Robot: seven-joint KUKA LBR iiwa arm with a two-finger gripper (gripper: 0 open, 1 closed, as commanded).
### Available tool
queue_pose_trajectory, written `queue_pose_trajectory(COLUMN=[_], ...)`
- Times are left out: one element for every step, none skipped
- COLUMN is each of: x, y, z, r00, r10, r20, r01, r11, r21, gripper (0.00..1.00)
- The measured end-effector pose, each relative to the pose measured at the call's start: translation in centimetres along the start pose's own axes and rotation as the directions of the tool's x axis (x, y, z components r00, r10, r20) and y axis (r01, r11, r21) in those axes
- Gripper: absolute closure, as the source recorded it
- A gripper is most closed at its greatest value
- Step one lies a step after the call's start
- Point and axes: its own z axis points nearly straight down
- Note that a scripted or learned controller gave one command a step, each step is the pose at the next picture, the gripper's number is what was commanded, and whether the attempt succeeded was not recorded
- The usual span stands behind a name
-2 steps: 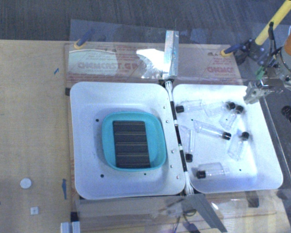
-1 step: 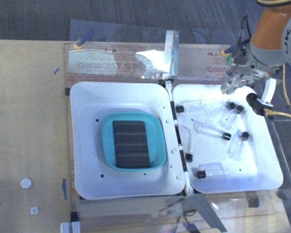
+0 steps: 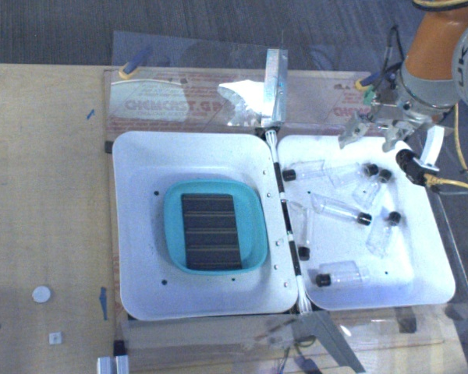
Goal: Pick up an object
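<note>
The arm comes in from the right, orange band up at the top corner, and the gripper [image 3: 378, 131] hangs over the far edge of the right bin [image 3: 433, 283]. Nothing sits between the jaws, and whether they stand wide or narrow I cannot tell from this angle. Below them lies a scatter of clear vials with black caps. The nearest vial [image 3: 374, 179] is just toward the camera from the jaws, close by, its cap at the far end and its body running down and slightly left. Another long vial [image 3: 339, 209] lies further toward the camera, its long axis nearly crosswise, cap to the right. A third vial [image 3: 339, 274] rests near the bin's front wall, well apart from the jaws. The left bin [image 3: 140, 287] carries a teal tray [image 3: 253, 232] with a dark ribbed block. By my reading, the pick has not begun; a short drop toward the camera looks the likely call.
</note>
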Motion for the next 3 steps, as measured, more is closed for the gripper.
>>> queue_pose_trajectory(x=[0.0,0.1,-5.2], y=[-2.5,-2.4,-1.2], z=[8.9,7.8,6.8], r00=[0.999,0.999,0.97], r10=[-0.044,-0.045,-0.243], r20=[-0.001,-0.001,0.001], r01=[0.044,0.045,0.243], r11=[0.999,0.999,0.97], r21=[0.001,-0.002,-0.003], gripper=[0.0,1.0,1.0])
